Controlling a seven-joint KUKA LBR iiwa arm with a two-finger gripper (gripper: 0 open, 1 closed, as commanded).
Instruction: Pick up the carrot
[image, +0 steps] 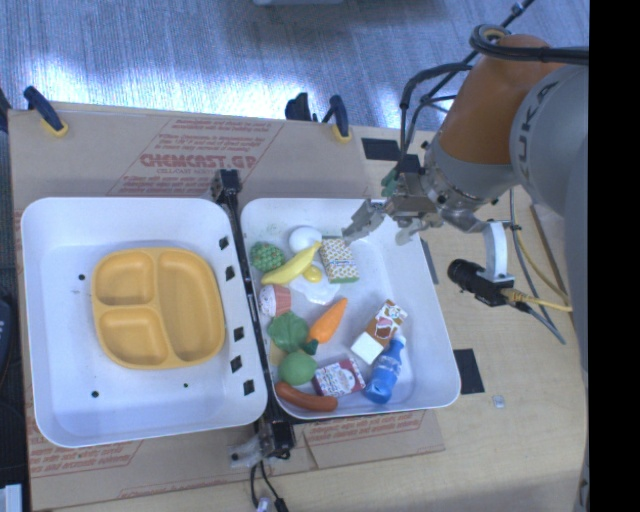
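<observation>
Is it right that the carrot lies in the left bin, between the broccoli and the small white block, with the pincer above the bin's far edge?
Not quite. The carrot lies in the right bin, not the left, as the camera view shows. The rest holds: broccoli on one side, white block on the other, pincer above the far edge.

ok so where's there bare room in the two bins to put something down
Free: the left bin's white floor around the yellow tray, and the right bin's upper right corner beyond the small carton. Crowded: the right bin's left and lower part, where the carrot, banana and blue bottle sit packed.
</observation>
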